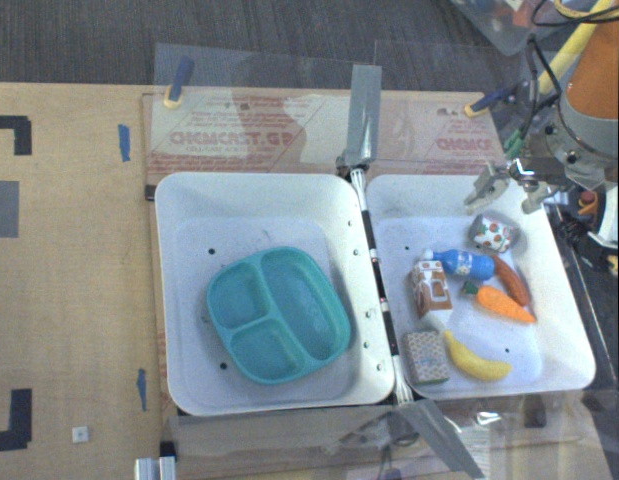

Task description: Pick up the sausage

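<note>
The end effector [507, 188] hangs with fingers spread and nothing between them over the right bin's [579, 363] far edge, likely staging a descent toward the sausage [513, 281], which lies wedged between the blue bottle [465, 263] and the carrot [504, 305].
</note>
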`<state>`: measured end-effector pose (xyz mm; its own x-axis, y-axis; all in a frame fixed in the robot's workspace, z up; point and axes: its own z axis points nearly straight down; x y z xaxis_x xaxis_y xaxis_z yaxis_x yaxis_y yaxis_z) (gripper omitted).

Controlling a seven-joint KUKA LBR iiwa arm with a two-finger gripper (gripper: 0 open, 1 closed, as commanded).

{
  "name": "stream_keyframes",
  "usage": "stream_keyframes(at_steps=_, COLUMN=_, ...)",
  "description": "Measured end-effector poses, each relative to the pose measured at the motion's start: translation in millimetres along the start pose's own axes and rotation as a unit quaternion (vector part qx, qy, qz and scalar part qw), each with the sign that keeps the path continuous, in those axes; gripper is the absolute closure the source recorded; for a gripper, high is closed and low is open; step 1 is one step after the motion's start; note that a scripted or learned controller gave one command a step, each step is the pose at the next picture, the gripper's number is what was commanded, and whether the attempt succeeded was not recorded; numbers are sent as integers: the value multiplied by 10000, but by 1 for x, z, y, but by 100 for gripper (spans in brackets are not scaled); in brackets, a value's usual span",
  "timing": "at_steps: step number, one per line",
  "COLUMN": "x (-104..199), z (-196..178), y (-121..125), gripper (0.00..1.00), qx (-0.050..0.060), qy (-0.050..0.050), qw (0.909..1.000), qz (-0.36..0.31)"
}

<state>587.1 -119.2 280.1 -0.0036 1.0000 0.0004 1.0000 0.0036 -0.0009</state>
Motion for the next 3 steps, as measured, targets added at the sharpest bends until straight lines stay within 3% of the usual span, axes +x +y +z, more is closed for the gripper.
stream_keyframes(at_steps=1, x=0, z=-10, y=1, gripper=100, qx=-17, qy=-4, qw=10000, qz=-1)
stream_keyframes(at_steps=2, x=12, z=-14, y=-19, gripper=100, qx=2, qy=0, qw=9991, qz=-424)
stream_keyframes(at_steps=3, x=44, z=-12, y=-61, gripper=100, qx=5, qy=2, qw=9937, qz=-1125)
